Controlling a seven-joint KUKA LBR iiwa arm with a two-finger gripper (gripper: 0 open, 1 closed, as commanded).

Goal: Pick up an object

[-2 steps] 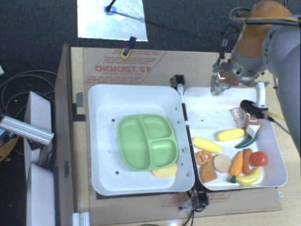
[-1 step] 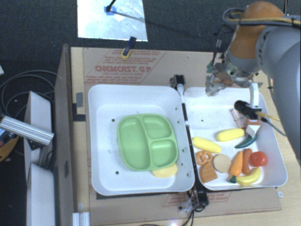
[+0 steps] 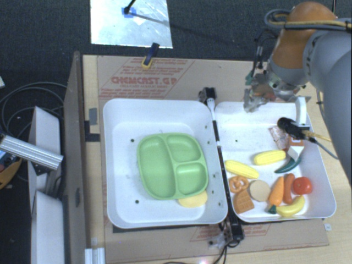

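My gripper hangs over the far rim of the right bin, near its back left corner. It is well apart from the toy food, which lies toward the near side of that bin: a yellow corn cob, a yellow pod, a pretzel, a round biscuit, a waffle cracker, a carrot, a red tomato, a banana and a green pepper. A reddish packet lies nearer the back right.
The left bin holds a green divided plate with a flat yellow piece peeking out beneath its near edge. A black divider bar runs between the bins. The back left floor of the right bin is bare.
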